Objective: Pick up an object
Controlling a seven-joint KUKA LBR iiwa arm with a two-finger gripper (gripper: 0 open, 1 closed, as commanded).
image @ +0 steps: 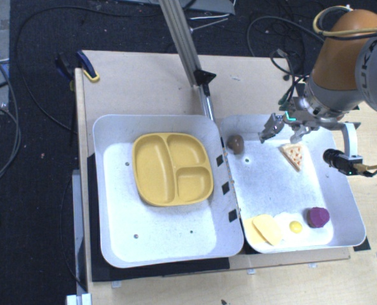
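- Right now the arm (341, 56) leans in from the right, over the back of the right-hand bin (341, 199), and its gripper (289, 128) hangs above the bin floor with the two fingers spread apart and nothing between them.
- Closest to it is a pizza slice toy (294, 155), lying flat just below and a shade right of the fingertips; I'd guess that is the piece being lined up, since the fingers are parted and near it.
- A small brown lump (235, 144) sits near the bin's left wall, a little apart from the gripper.
- Down in the front of the same bin lie a pale yellow flat piece (265, 229), a fried egg toy (292, 226) and a purple object (318, 217), near one another and well clear of the arm.
- Next door, the left bin (112, 183) carries a yellow divided plate (173, 169), its compartments holding nothing, likely left as somewhere to set things down.
- To my eye no pick has happened yet; the gripper must drop and close first.
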